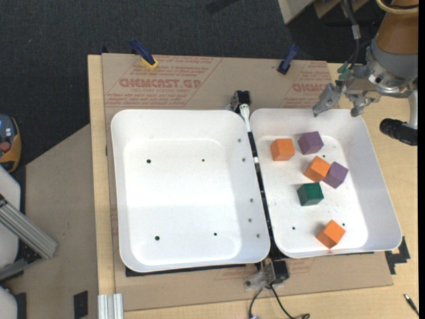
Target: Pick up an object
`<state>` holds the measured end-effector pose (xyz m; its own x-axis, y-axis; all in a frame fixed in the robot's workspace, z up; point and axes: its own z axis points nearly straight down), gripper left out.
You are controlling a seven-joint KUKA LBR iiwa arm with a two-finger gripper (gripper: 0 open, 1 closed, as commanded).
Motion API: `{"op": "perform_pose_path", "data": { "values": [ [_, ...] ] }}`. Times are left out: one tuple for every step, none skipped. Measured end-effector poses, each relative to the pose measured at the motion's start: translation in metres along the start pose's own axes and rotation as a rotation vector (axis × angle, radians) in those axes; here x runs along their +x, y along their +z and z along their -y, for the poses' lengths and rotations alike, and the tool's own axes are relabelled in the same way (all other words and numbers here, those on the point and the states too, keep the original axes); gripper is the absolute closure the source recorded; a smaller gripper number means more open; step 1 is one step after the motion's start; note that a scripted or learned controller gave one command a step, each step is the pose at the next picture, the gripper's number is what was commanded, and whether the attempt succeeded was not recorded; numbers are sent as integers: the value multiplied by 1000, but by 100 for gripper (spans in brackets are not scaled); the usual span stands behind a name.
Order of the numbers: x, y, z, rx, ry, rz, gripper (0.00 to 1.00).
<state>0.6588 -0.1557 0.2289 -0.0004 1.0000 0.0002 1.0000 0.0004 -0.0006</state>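
Note:
My gripper (341,106) hangs open above the far rim of the right bin (378,198), with nothing between its fingers. The right bin holds several blocks. An orange block (282,149) and a purple block (310,142) lie nearest the gripper, below and left of it. Further down sit a second orange block (317,169) touching a second purple block (336,174), then a dark green block (309,194). A third orange block (331,233) rests near the front rim.
The left bin (133,231) lies beside the right one, sharing a black central divider (255,171). Both rest on a cardboard sheet (172,78) held by blue clamps (143,53) at the far edge.

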Motion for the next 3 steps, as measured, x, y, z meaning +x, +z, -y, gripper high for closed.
{"op": "perform_pose_path", "data": {
  "values": [
    [-33, 149, -7, -2, 5, -2, 0],
    [-32, 133, -9, -5, 0, 3, 100],
    [31, 38, -11, -12, -7, 0, 100]
  ]
}}
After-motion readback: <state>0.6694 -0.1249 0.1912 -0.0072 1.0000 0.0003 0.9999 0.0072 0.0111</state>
